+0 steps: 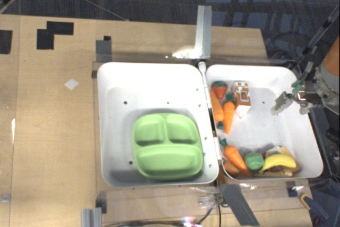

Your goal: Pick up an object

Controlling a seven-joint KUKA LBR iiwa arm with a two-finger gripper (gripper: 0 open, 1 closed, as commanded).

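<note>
The right bin (297, 130) holds toy food. A strawberry (219, 87), two carrots (228, 115) and a small white and brown block (241, 94) lie by its left wall. Along the front wall sit another carrot (234, 157), a green piece (254, 161) and a banana (278, 162). My gripper (291, 108) hangs over the right side of this bin, above bare floor, open with nothing between its fingers. It is well to the right of the block and above the banana in the view.
The left bin (117, 87) holds a green divided plate (167, 145) in its front half. A metal post (204, 29) stands behind the wall shared by the bins. Wooden bench top lies to the left.
</note>
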